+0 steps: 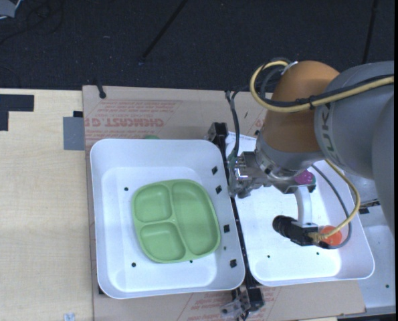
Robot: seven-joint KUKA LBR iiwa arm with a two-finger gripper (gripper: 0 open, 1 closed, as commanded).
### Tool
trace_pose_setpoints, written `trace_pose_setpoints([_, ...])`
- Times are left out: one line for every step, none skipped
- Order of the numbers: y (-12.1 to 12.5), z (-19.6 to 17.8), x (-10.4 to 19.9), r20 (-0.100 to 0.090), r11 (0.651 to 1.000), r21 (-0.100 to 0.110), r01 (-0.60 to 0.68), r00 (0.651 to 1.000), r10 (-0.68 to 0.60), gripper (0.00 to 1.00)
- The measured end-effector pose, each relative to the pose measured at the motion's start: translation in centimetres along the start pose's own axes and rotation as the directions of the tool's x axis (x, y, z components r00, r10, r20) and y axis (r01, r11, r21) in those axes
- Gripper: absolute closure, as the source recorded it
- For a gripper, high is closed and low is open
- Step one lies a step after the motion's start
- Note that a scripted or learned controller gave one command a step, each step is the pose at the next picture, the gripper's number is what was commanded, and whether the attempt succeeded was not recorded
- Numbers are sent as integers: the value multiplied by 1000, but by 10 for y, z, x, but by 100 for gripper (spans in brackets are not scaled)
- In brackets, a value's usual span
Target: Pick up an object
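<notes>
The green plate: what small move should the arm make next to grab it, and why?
Probably a short shift toward the near rim of the green plate: the end effector sits just outside the left bin, where the plate lies flat.

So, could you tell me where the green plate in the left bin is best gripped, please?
Probably its raised rim, pinched from straight above: the green plate lies flat and looks too wide to span. Its left edge has the most bare floor of the left bin beside it.
</notes>
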State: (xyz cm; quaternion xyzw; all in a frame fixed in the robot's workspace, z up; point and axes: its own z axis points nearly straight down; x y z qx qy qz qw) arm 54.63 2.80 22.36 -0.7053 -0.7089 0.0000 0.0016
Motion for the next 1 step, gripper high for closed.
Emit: trace_pose_setpoints([11,-9,57,0,1000,0,0,1000,0,100])
